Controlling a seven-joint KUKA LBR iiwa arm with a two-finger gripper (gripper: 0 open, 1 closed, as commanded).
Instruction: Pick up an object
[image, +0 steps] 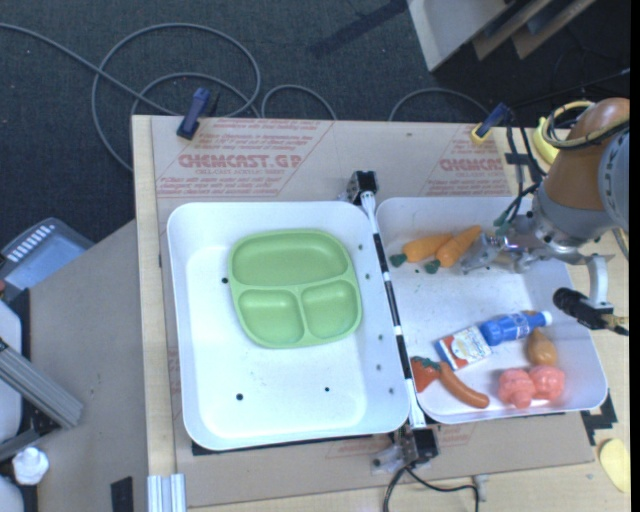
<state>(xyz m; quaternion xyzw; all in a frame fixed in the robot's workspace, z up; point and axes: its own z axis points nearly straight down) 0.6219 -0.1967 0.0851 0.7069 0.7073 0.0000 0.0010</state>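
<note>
Over the right bin (600, 385), near its top, the gripper (487, 250) sits right against the end of a carrot (458, 246); can't really tell if it's got hold of it, that bit's too small and cluttered. A second carrot (423, 247) lies just left. Further down: a blue bottle (497, 337), a brown lump (541, 348), something pink (531, 386), and an orange sausage-ish thing (465, 387). Left bin (200, 400) has a green tray (295, 286). The arm (585, 170) is cut off at the right edge.
</note>
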